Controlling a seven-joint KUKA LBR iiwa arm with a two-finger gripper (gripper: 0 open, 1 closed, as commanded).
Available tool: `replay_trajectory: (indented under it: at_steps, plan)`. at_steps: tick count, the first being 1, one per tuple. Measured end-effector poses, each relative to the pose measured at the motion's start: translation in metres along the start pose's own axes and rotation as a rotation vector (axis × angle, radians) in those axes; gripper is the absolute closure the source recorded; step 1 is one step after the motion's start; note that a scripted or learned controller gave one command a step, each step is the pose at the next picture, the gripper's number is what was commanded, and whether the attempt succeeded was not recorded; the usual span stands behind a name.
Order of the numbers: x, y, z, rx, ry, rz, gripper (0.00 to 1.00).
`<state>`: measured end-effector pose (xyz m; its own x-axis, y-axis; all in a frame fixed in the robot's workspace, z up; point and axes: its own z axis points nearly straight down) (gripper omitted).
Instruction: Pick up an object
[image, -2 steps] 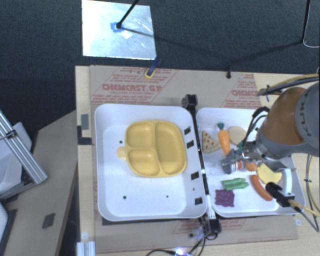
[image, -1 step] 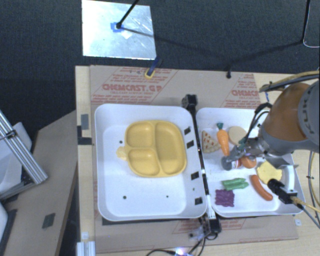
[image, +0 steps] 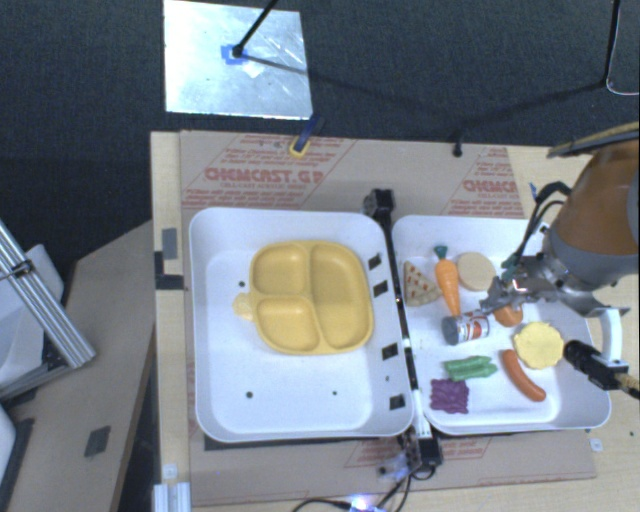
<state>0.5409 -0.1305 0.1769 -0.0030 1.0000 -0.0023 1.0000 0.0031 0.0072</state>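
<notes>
The right bin (image: 585, 405) holds several toy foods. Among them are a carrot (image: 448, 283), a pizza slice (image: 420, 284), a tan round bun (image: 475, 270), a small lying can (image: 468, 328), a yellow disc (image: 538, 345), a green pod (image: 470, 367), purple grapes (image: 450, 396) and a red-orange sausage (image: 524, 377). My gripper (image: 504, 298) hangs low over the bin's middle, just right of the can. It is directly above a small orange piece (image: 509, 317), which it partly hides.
The left bin (image: 215, 400) holds a yellow divided plate (image: 305, 297). A black hinge strip (image: 392, 300) runs between the bins. The arm's grey and orange body (image: 600, 220) overhangs the right bin's far right corner. A black part (image: 592, 362) juts out near the right rim.
</notes>
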Motion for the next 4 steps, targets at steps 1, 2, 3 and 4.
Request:
replay_trajectory:
  at_steps: [1, 2, 3, 4]
  plan:
    - [0.0, 0.002, -0.051, 0.0, 0.001, -0.001, 1.0]
    - [0.044, 0.015, -0.045, 0.005, 0.004, -0.006, 1.0]
    - [0.094, 0.02, -0.037, 0.006, 0.004, -0.006, 1.0]
    - [0.128, 0.021, -0.058, 0.004, 0.004, -0.006, 1.0]
